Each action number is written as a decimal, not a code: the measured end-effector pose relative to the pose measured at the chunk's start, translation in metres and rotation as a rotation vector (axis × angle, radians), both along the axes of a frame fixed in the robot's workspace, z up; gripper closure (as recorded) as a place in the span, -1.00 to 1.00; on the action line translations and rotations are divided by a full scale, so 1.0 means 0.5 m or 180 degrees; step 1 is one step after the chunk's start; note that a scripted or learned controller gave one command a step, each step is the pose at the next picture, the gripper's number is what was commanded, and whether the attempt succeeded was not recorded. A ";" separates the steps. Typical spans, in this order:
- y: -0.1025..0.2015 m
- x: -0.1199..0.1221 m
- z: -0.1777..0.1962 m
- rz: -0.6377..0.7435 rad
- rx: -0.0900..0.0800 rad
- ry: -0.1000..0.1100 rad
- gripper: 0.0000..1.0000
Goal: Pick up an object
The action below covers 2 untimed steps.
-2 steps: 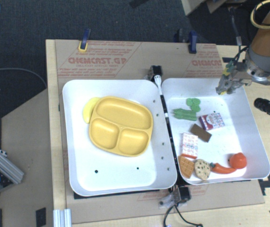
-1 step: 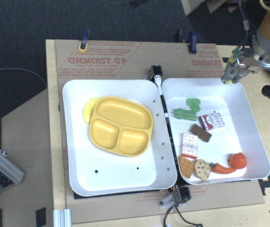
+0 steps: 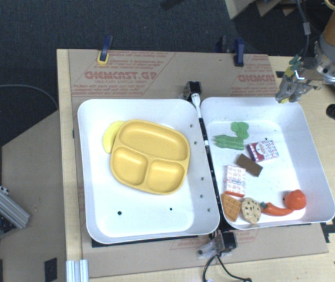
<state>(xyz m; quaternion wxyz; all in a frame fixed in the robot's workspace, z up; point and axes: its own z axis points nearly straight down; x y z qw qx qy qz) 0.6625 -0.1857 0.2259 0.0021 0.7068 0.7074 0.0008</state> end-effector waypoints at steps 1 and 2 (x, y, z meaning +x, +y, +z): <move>0.067 -0.089 -0.006 0.0004 0.0012 0.0025 1.00; 0.140 -0.142 -0.016 0.0008 0.0013 0.0025 1.00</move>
